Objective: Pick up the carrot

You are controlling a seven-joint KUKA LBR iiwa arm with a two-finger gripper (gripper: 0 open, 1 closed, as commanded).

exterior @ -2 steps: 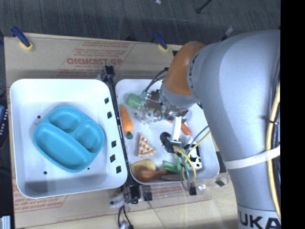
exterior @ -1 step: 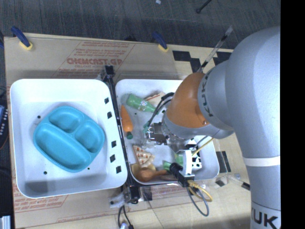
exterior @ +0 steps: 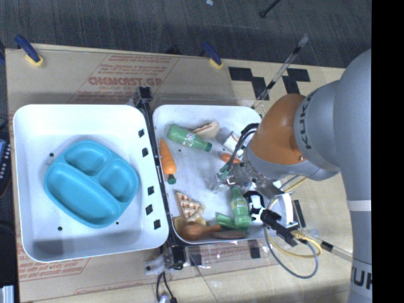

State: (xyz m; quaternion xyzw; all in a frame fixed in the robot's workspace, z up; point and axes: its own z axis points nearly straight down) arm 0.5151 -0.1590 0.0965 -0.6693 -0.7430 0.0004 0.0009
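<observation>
Here, the grey arm [exterior: 328,131] is bent over the right white plastic bin [exterior: 189,115]; one tapered orange carrot [exterior: 167,160] and two green bottles are counted there.

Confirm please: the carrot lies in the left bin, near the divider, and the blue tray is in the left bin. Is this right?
Not quite. The camera view shows the carrot in the right bin, along its left wall near the divider. The blue tray is indeed in the left bin.

Smooth grey casing on the KUKA iiwa arm [exterior: 341,118], rounded and bulky. Broad orange band [exterior: 281,131] above the wrist, dark KUKA lettering beside it. Black cable looped near the wrist. White and black fittings lower down, trailing yellow wires [exterior: 297,245].
</observation>
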